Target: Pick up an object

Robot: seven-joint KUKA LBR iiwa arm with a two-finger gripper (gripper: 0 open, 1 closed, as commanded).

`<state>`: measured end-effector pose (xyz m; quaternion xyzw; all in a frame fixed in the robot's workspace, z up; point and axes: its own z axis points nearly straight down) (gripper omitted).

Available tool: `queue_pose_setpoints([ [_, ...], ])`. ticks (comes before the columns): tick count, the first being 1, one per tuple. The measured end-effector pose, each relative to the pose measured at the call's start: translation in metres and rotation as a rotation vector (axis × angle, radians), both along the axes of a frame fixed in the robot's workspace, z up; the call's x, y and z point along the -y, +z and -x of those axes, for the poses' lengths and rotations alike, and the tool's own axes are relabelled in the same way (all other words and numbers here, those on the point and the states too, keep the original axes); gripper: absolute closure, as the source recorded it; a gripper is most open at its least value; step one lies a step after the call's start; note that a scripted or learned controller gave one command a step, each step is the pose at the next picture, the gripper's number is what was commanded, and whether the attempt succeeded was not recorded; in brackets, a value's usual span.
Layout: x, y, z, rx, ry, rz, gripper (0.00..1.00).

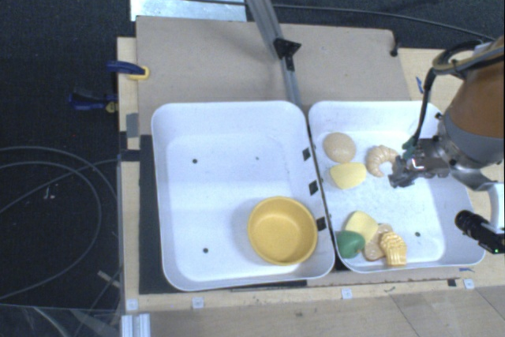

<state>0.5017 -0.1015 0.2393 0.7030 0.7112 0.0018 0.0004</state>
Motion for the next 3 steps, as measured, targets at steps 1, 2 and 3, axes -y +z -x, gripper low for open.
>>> queue_pose_setpoints([
  [1,-0.052,0.008,0.003,0.0,0.0,0.0,1.0],
  [2,-0.107,-0.006,0.0,-0.002,-0.001,0.0,1.0],
  [3,-0.164,0.002,-0.003,-0.002,0.0,-0.001,1.0],
])
